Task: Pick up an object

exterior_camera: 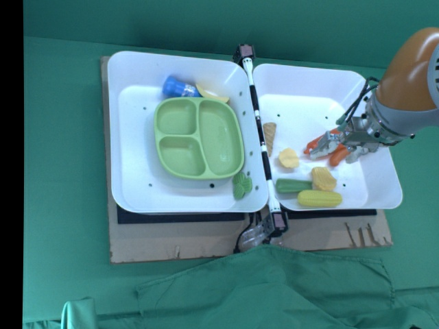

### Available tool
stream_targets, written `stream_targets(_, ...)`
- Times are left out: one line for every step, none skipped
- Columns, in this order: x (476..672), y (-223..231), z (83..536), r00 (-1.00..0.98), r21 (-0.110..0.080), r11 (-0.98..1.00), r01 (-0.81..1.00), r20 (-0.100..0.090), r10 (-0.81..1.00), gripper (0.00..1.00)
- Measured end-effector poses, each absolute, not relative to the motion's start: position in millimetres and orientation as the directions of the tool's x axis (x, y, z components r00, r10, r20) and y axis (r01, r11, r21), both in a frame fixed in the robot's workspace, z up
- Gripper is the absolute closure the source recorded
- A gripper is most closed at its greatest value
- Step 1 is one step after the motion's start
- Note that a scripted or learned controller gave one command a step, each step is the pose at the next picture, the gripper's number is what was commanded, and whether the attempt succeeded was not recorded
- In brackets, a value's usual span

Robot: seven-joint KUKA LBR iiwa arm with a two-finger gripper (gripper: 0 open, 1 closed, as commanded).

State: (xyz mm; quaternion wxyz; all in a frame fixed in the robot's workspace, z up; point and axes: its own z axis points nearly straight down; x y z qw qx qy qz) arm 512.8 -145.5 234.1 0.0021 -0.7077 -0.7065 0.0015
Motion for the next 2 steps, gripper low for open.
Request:
stream_targets(514.4,-188.5,181.1,0.007,0.007,-0.007,1.0,0.001,1.0,0.0)
stream_targets(579.4,-188.5,184.6,0.001,0.014,-0.001,1.0,-0.007,1.0,0.0)
